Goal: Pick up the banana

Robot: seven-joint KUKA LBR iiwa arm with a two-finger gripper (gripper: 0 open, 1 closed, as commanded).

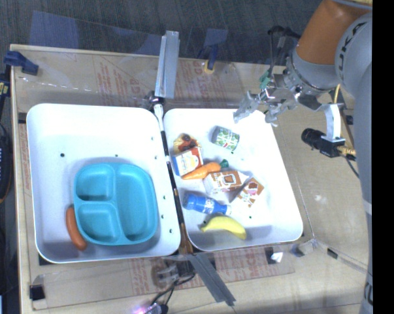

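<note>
Yellow banana (224, 226), curved, unpeeled, lying at the front edge of the right bin (285, 195), just beside a blue bottle (205, 205). Brown surface (92, 70) beneath, dark floor beyond. Fingers (244, 112) over the bin's far right corner, seemingly apart, holding nothing; shape hard to resolve.

Banana (224, 226) open above, blue bottle (205, 205) touching — bin wall (249, 243) close
</note>
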